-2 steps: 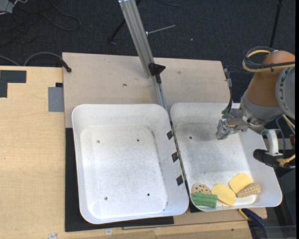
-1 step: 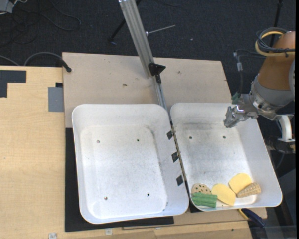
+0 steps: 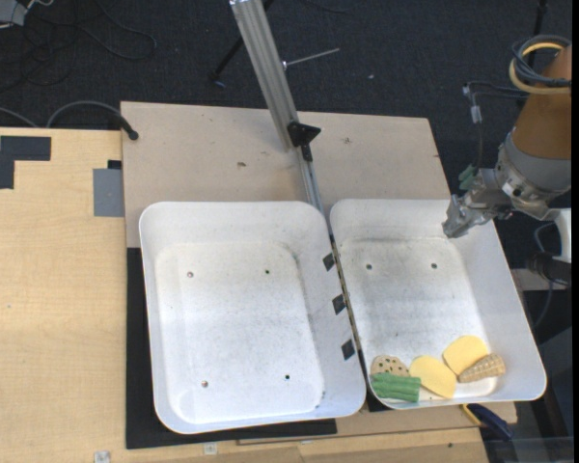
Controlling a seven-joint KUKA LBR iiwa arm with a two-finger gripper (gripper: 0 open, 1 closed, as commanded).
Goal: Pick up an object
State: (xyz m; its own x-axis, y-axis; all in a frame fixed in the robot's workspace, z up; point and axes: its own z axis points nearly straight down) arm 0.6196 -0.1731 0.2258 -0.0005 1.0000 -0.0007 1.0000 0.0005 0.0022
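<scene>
Starting at the left, a pale wooden tabletop (image 3: 48,297) with a few dark and grey patches fills that side of the scene, and a brown board (image 3: 222,157) lies behind the two bins. The left bin (image 3: 164,230) sits beside the tabletop, its speckled white floor marked by a few small dark holes. A grey aluminium rail (image 3: 270,75) slants down from the top of the view to a black bracket (image 3: 302,135) and meets the seam between the bins, where small black clips (image 3: 339,302) line the divide. The right bin (image 3: 415,258) holds all the objects, bunched together in its near corner: a round waffle-patterned cookie (image 3: 390,366) touching a green piece (image 3: 398,387), then two yellow rounded pieces (image 3: 451,365) overlapping each other, and a tan cone (image 3: 482,367) lying on its side against them near the bin's right wall. Well apart from that cluster, the gripper (image 3: 460,218) hangs over the far right corner of the right bin, near its rim, with nothing visible between its tips; how widely it is spread cannot be told from this angle. The grey arm with its orange band (image 3: 545,123) rises behind it at the right.
</scene>
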